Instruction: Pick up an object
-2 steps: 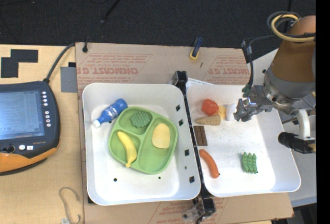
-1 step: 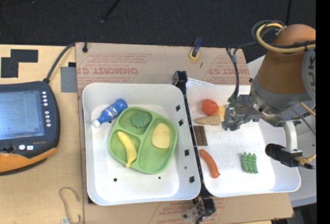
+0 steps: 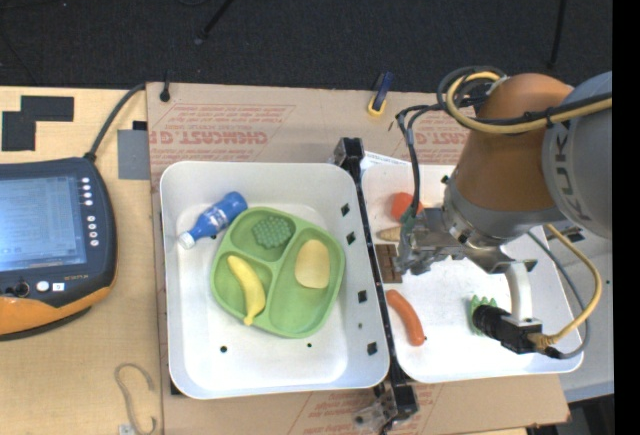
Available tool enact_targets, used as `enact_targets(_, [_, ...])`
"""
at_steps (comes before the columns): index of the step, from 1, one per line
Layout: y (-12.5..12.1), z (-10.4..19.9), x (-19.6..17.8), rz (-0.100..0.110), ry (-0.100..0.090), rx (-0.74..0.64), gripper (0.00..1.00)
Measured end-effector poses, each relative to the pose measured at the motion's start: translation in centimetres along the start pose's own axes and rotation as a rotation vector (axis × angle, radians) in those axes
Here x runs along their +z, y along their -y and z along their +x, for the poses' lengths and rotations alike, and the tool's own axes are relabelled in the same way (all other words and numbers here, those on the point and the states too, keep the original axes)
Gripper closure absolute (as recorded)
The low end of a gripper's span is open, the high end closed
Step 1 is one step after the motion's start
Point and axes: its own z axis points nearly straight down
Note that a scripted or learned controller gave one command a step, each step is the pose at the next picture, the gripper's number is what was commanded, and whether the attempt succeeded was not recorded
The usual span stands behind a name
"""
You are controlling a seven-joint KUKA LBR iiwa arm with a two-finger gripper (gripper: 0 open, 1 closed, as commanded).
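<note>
Cardboard-topped table carrying 2 white bins, seen from above. The claw is low in the right bin, near the divider; its opening cannot be told, and nothing is seen in its hold, so no pick is judged done: grasp and lift are left. Nearest candidates: 1 red sausage-shaped piece just below it and 1 orange piece just above, part hidden. 1 green piece lies further right. The left bin holds 1 blue bottle and 1 green plate bearing 1 banana, 1 ridged green item and 1 pale yellow item.
</note>
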Motion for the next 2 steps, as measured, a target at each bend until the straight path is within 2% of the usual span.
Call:
enact_targets(1, [2.8, 4.9, 1.0, 0.001, 0.000, -0.001, 1.00])
enact_targets(2, [2.6, 5.7, -0.9, -0.005, 0.002, 0.002, 1.00])
